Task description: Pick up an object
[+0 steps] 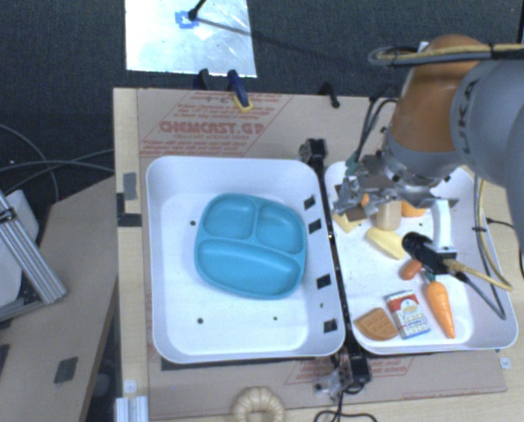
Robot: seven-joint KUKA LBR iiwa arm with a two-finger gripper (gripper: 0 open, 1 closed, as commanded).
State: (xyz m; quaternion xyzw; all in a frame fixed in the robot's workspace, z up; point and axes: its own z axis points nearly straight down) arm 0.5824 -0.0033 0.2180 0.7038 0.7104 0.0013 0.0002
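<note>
White, shallow and side by side, the two bins sit on a brown cardboard sheet (218,126) over the worktop (77,262).

The left bin (170,236) holds one blue divided plate (249,244).

The right bin (360,275) holds all the loose pieces. The end effector (357,196) hangs over its far left corner, and whether it is wide or narrow cannot be told. A tan piece (345,221) lies just beneath it, against the left wall; whether it is gripped cannot be told. Crowding its right are a cream cylinder (388,213), a yellow piece (385,243) and an orange item (413,209). Along the near side lie a brown biscuit-like piece (376,325), a red-and-white carton (408,314) and a carrot (440,308), well apart from the end effector.

Beyond the far edge, a blue clamp (238,90) grips the sheet, and a silver foil square (187,25) lies on dark carpet (51,60).
</note>
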